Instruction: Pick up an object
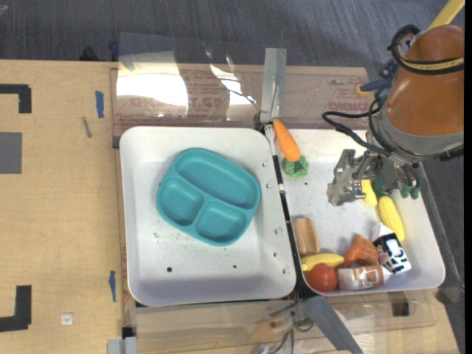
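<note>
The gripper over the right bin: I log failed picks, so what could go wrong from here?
1. The gripper sits beside the toy corn, not over it; a descent may land on bare bin floor.
2. The tomato, banana and bottle are packed together, so a pick there may snag a neighbour.
3. The carrot lies against the right bin wall, which leaves little room.

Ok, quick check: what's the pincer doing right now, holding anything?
Pincer: low over the right white bin, beside the yellow toy corn cob; nothing seen between its fingers, and open or closed cannot be told.
</note>
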Controlling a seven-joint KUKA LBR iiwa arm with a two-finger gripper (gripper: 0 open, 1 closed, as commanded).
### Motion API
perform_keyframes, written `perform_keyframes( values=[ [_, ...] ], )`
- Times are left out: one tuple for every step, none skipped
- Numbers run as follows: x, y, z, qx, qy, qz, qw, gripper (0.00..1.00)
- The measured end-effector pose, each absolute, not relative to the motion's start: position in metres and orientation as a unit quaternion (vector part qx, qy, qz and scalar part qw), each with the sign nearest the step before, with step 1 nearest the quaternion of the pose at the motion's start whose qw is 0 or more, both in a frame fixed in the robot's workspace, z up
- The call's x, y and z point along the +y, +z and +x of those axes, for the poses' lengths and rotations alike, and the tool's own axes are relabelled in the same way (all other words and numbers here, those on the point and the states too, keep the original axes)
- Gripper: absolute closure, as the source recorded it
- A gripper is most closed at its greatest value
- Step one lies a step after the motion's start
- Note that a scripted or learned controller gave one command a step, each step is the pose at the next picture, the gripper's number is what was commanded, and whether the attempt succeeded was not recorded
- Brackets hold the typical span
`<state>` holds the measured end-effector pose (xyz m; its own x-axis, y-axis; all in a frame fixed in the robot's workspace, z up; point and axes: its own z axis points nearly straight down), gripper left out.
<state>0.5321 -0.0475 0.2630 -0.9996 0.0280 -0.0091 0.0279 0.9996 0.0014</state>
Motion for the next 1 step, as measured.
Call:
perform_keyframes(
  values=[
    [0.0063, 0.1817, 0.509, 1.0, 0.0015, -0.006, -0.001, 1.0]
  ],
)
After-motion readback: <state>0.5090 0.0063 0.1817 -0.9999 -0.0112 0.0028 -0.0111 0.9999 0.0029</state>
